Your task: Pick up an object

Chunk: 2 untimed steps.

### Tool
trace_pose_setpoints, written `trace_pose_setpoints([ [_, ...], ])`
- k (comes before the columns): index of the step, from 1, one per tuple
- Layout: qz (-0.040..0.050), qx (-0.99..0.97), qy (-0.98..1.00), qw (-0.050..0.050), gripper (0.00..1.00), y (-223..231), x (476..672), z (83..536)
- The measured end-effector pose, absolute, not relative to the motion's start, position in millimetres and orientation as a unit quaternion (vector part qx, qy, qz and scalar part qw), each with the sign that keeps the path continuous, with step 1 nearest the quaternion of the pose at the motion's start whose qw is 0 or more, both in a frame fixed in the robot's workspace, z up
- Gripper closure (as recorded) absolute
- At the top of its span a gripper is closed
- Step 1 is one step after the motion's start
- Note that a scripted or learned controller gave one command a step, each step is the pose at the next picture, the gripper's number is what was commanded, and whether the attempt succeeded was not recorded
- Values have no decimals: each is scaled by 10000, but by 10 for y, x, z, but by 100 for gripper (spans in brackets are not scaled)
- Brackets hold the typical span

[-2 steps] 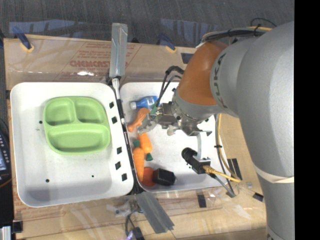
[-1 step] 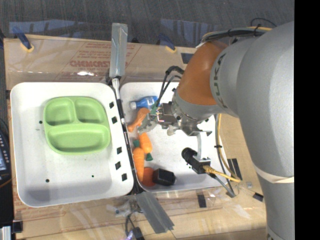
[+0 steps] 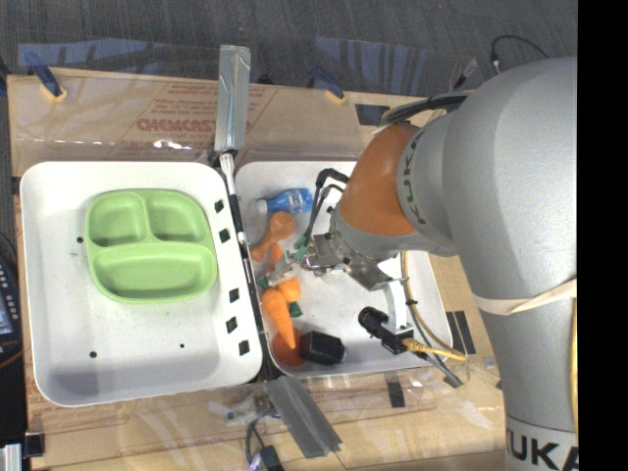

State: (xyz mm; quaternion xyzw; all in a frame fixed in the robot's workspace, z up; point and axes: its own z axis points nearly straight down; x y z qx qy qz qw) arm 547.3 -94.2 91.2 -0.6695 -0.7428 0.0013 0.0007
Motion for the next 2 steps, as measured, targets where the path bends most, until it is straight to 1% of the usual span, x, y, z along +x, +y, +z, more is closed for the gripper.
trace_pose_setpoints([
  [1, 19, -6678, -7443, 27, 100, -932, 5468, 1003],
  [2, -2, -6979, -7162, 1, 100, -767, 6027, 2002],
])
